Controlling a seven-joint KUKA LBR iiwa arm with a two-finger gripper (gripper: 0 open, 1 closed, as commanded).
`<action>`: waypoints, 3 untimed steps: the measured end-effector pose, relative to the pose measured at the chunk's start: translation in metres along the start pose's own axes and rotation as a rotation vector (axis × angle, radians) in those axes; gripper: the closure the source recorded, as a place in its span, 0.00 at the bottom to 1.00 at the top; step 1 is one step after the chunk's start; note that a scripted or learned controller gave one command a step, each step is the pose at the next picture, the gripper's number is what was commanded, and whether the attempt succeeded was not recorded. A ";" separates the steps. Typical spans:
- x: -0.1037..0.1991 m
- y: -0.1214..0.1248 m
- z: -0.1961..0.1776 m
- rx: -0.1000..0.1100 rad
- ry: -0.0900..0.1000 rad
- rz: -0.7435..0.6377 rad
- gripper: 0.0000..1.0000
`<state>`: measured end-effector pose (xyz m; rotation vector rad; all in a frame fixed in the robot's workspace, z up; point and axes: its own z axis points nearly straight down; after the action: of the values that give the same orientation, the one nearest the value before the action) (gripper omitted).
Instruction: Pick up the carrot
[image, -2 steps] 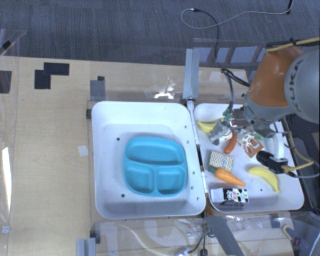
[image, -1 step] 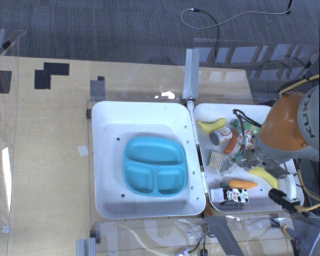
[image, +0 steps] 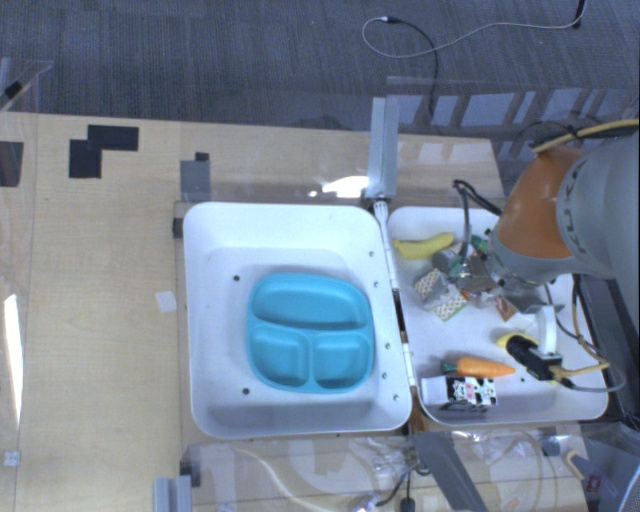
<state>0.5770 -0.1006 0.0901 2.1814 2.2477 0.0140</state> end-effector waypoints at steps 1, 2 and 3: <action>-0.001 -0.049 -0.001 -0.004 -0.001 0.126 0.00; -0.003 -0.089 -0.021 0.011 -0.001 0.458 0.00; -0.059 -0.088 -0.001 0.002 0.001 0.655 0.00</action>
<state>0.4910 -0.1619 0.0895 2.7930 1.4293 0.0170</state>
